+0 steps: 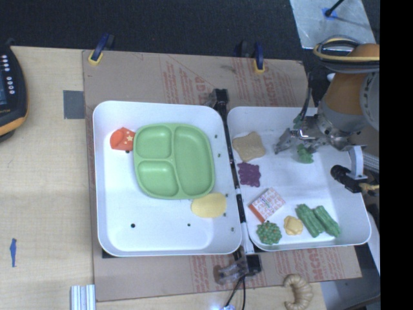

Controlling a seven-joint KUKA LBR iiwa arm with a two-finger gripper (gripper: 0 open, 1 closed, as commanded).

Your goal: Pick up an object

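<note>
My gripper (301,141) hangs over the back of the right bin (348,192), its metal fingers (284,141) spread open. A small green item (304,154) lies just under and in front of them, and nothing sits between the fingers. The same bin holds a tan bread slice (249,146), a purple piece (248,173), a red-and-white packet (267,203), a green bumpy cluster (269,232), a small yellow piece (293,225) and two green pods (317,219).
In the left bin (116,225) lie a green divided plate (174,160), a red piece (122,139) and a yellow lump (209,205). A black divider strip (231,166) runs between the bins. A tan curved item (298,290) lies on the bench in front.
</note>
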